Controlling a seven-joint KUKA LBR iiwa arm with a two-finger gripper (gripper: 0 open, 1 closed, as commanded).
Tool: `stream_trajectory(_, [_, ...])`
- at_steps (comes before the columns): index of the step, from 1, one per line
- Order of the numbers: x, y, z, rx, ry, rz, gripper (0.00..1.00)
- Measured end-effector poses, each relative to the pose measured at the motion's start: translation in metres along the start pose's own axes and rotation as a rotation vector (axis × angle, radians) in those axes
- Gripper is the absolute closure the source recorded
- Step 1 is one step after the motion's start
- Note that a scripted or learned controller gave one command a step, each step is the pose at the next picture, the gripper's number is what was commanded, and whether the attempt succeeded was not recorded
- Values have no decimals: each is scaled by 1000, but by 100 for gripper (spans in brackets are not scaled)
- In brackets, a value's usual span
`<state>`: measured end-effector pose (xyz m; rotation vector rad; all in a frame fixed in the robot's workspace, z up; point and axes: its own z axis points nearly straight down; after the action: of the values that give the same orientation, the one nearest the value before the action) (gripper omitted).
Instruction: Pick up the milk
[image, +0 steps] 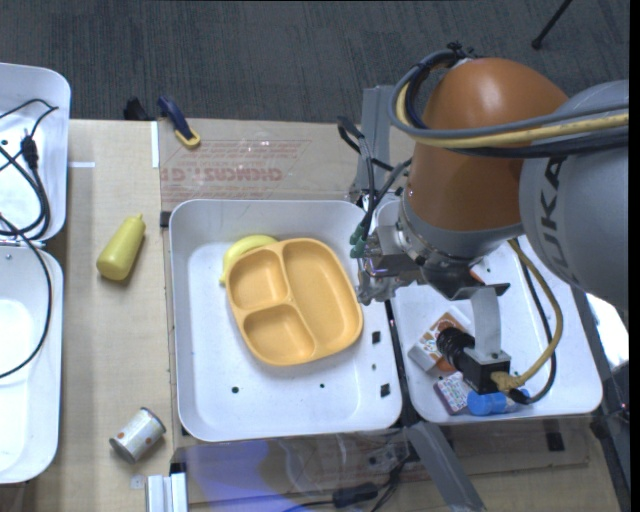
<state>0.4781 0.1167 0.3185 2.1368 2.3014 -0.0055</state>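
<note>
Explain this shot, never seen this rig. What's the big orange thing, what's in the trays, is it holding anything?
One camera, fixed above a bench, looking down at a slant. The big orange and grey shape is a robot arm reaching in from the right; its bulk hides most of its gripper, so I cannot tell whether anything is held.

Two shallow white bins sit side by side. The left bin holds a yellow divided plate with a banana tucked under its far edge. In the right bin, partly under the arm, lies a small carton, probably the milk it should pick up, plus a small packet and a blue item.

On the bench outside the bins: a yellow bottle, a tipped can and a clamp.
</note>
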Motion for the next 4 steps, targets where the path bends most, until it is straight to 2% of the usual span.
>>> stream_trajectory(1, [-30, -3, 53, 4, 0, 392, 100])
stream_trajectory(4, [-33, -2, 30, 17, -12, 386, 100])
